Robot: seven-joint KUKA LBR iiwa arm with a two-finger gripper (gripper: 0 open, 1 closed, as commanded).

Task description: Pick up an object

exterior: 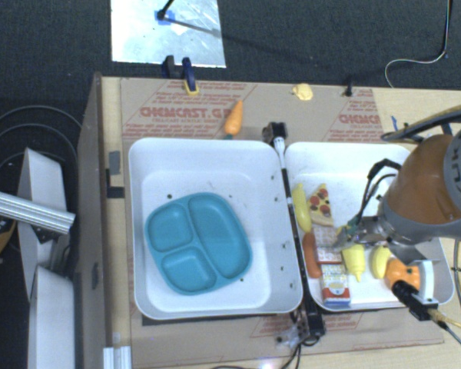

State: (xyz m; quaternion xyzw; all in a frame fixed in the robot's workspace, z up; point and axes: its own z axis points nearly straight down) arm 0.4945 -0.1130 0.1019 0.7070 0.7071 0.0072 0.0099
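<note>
1. The table (pixel 307 106) is seen from above, covered with printed cardboard and bearing two shallow white bins side by side: the right bin (pixel 346 156) lies under the end effector, the left bin (pixel 207 156) well to its left.
2. The arm (pixel 430 194) is seen reaching in from the right edge, its orange band bulking over the right bin's right half and its wrist angled down and to the left into the bin.
3. The end effector (pixel 352 233) is placed low over the cluster of objects in the right bin; whether it is wide, narrow or holding anything cannot be told, as it is hidden by the wrist and cables.
4. A blue divided tray (pixel 198 242) rests in the left bin, well apart from the end effector, with bare white floor around it.
5. A pizza slice toy (pixel 319 204) lies just up and left of the end effector, and a yellow banana-like piece (pixel 299 206) against the bin's left wall beyond it.
6. A red sausage-like object (pixel 311 254) and a small carton (pixel 335 287) lie below and left; a yellow bottle-shaped object (pixel 355 261) sits just below the end effector.
7. A yellow round object (pixel 380 262) and an orange object (pixel 397 271) are found to the lower right.
8. Open floor is left in the right bin's upper part, above the end effector.
9. An orange carrot-like piece (pixel 233 119) lies on the table above the left bin, outside both bins.
</note>
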